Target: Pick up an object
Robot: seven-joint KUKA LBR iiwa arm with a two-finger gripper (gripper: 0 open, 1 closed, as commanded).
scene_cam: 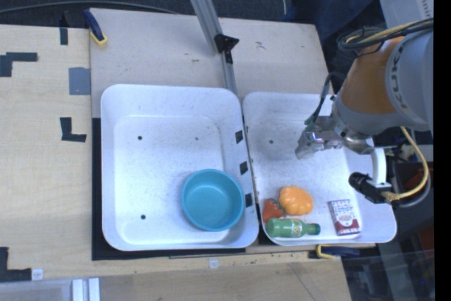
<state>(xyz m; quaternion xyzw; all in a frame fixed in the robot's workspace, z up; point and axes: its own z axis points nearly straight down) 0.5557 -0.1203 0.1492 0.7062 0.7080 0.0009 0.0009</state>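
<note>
**Approach over right bin, no grasp yet**

While the gripper [309,146] hangs above the right bin [282,109], nothing sits between its fingers; whether they stand wide or narrow, cannot tell. Candidates lie below and toward the bin's near edge: orange fruit [295,199] nearest, green bottle [292,227] and red piece [272,209] beyond, carton [344,216] off to the arm side. Judged step: pre-grasp. Next move calls for travel over one item, then descent.

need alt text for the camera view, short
The grey arm's gripper hangs over the right bin, above an orange fruit, green bottle, red vegetable and small red carton near its front edge. The left bin holds a blue bowl.
</note>
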